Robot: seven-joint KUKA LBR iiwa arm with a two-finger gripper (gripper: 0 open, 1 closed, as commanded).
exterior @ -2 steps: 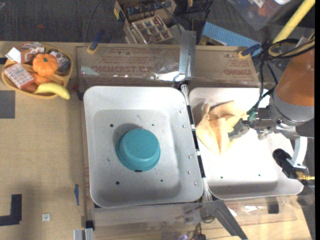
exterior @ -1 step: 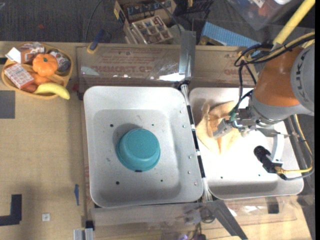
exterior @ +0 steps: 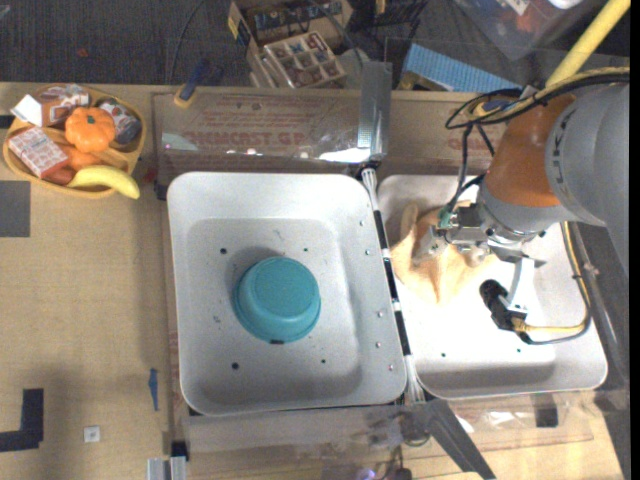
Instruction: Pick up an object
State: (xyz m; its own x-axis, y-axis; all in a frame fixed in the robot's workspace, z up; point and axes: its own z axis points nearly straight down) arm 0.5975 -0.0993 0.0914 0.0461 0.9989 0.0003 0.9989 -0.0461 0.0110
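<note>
Over the right bin, arm reaching from the right, tool low above a pale tan, crumpled-looking object at that bin's left side; tool state cannot be told. Left bin: teal bowl, upside down, near centre. Counter, far left: basket of toy fruit.

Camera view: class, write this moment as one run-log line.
arm: over right bin | end effector: above tan object | grasp: cannot tell | left bin: teal bowl
</note>
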